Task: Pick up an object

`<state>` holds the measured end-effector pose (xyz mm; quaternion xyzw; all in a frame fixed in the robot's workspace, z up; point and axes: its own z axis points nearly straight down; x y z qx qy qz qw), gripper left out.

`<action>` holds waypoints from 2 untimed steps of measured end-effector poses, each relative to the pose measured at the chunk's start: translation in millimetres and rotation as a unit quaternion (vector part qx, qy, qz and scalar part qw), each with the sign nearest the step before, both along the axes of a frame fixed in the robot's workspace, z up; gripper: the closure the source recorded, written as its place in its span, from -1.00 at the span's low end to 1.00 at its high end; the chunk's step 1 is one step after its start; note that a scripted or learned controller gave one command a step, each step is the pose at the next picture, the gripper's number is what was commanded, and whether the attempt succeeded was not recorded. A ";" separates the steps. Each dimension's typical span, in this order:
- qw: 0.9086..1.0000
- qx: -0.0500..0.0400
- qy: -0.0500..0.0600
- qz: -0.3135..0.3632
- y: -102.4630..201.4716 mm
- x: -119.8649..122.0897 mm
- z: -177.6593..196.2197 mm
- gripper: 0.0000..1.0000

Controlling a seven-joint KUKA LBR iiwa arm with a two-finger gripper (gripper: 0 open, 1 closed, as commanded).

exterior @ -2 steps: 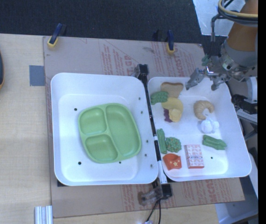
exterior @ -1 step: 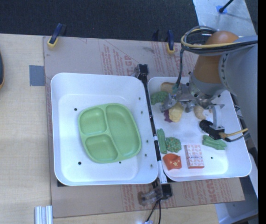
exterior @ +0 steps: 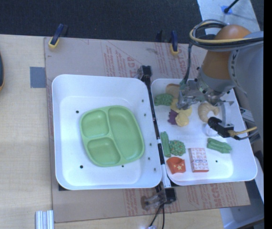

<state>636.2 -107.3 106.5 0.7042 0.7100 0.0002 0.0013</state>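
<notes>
Red toy [exterior: 176, 165] and carton [exterior: 198, 159] at right bin's [exterior: 240, 173] front edge.
Gripper [exterior: 187, 103] low over yellow toy [exterior: 183, 118]; jaw state unclear.

A divided tray [exterior: 112, 135] is lying in the middle of the left bin [exterior: 64, 175], while in the right bin [exterior: 238, 171] a small carton [exterior: 198, 159] is sitting at the lower centre, just right of a strawberry piece [exterior: 176, 165] and below a broccoli floret [exterior: 177, 147], with the gripper [exterior: 185, 101] hanging over the bin's upper left part.
</notes>
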 end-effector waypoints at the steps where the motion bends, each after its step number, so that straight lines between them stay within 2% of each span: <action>1: 1.000 0.000 0.001 0.000 0.0 -0.3 -0.7 -1.00; 2: 1.000 0.001 0.005 -0.003 2.6 -16.4 -15.4 -1.00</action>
